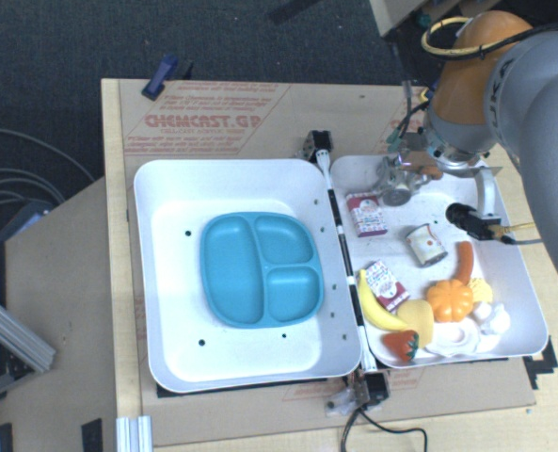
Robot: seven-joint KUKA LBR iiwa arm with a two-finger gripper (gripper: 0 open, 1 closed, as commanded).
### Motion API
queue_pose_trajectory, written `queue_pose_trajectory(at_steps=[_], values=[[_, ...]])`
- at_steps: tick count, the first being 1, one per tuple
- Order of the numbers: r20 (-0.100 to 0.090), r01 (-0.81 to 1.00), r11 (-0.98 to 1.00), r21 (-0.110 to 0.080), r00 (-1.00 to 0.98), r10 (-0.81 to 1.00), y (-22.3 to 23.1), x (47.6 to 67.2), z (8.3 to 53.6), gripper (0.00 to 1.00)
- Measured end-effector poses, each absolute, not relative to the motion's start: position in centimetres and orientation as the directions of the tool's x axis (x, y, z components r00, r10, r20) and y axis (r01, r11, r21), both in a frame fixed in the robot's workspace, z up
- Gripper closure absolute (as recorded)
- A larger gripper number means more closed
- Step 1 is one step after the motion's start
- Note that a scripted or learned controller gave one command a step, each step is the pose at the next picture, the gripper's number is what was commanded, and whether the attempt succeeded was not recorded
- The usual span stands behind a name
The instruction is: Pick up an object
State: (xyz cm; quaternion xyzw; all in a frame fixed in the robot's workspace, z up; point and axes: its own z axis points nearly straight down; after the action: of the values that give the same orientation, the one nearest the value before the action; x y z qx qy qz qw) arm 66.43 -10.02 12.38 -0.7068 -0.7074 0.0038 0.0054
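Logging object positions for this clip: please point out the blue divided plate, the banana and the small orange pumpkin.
blue divided plate [260,269]: camera view, on the ridge where its compartments meet.
banana [380,313]: camera view, on the middle of its curved yellow body.
small orange pumpkin [449,299]: camera view, on the centre of its top.

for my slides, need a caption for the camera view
KUKA arm lowers its gripper into the right bin of toy food; blue divided plate sits left.

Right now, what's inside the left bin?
Inside the left bin lies one blue divided plate, its three compartments bare. Whatever lies beneath the plate is covered.
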Motion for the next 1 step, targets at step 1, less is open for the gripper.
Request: queue_pose_trajectory(at_steps=[1], values=[[0.0, 1.0, 0.001, -0.002, -0.001, 1.0, -10.04, 66.64, 12.51, 0.0]])
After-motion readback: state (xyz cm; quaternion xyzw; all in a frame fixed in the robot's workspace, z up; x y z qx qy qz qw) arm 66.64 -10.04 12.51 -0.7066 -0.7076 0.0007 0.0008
